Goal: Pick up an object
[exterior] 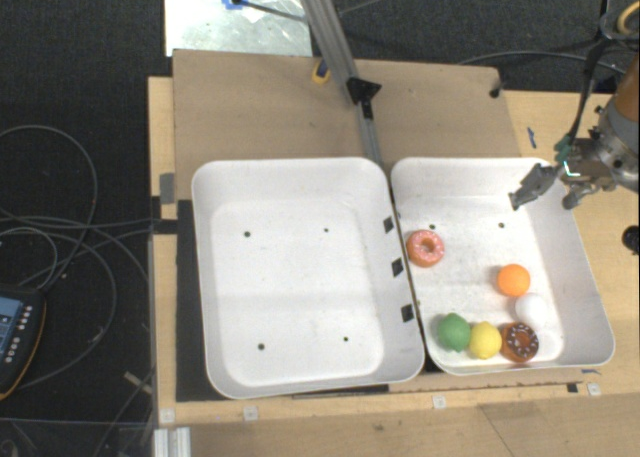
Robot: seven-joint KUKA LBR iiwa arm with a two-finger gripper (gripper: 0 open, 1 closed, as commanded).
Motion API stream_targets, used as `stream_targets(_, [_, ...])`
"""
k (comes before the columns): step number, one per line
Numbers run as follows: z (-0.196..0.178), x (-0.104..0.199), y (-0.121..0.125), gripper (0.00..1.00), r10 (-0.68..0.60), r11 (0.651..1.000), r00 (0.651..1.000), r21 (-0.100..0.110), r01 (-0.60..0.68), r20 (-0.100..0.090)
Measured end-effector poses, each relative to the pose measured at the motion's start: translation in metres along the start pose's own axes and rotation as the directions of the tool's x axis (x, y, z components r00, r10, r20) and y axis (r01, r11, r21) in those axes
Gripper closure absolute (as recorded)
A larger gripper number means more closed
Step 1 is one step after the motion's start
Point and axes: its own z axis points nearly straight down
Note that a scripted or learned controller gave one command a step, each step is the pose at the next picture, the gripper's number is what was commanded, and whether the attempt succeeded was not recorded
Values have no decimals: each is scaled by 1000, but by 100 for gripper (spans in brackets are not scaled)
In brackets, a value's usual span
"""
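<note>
The right bin [470, 180] holds several toy foods. A pink frosted donut [426, 247] lies near its left wall. An orange ball [513, 279] sits further right, with a white egg-like piece [531, 307] just below it. Along the front wall lie a green piece [453, 331], a yellow lemon-like piece [485, 339] and a chocolate donut [519, 342]. My gripper [548, 191] hangs over the right bin's far right side, open, its two dark fingers spread apart with nothing between them. It is well above and right of the orange ball.
The left bin [290, 275] lies beside the right one, joined along a divider with black clips [396, 266]. A grey tripod pole [335, 40] slants across the back of the bench. Cables trail on the floor at left.
</note>
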Motion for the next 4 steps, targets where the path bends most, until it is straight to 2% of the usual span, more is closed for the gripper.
stream_targets(1, [-2, 0, 1, 0, 0, 1000, 1000, -4, 0, 1])
stream_targets(3, [110, 17, -1, 0, 3, 1000, 1000, 2, -3, -1])
stream_targets(4, [162, 19, -12, 0, 5, 1000, 1000, 2, -5, -1])
